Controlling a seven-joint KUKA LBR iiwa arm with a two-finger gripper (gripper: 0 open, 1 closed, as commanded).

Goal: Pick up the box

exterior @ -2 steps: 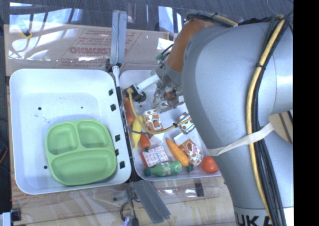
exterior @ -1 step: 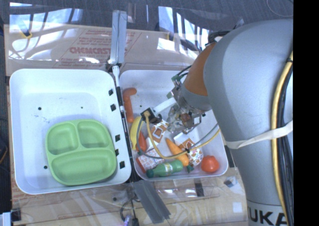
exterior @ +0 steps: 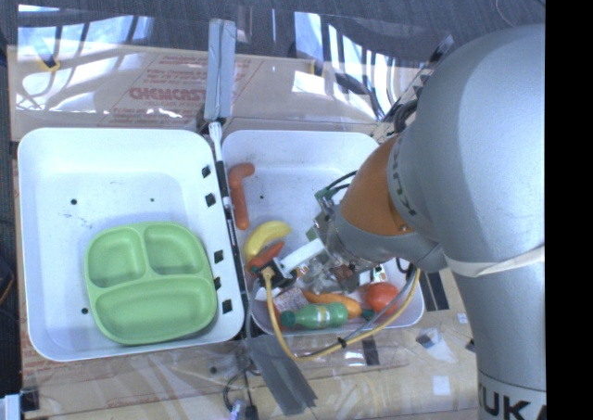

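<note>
Reaching down into the right bin point(exterior: 278, 145), among toy food — gripper point(exterior: 326, 265) low over the clutter, fingers' state impossible to tell. Box point(exterior: 298, 254) lying white and tilted beside the banana point(exterior: 265, 236), just left of the gripper. Likely the approach step — next, settling squarely over the box before closing.
</note>
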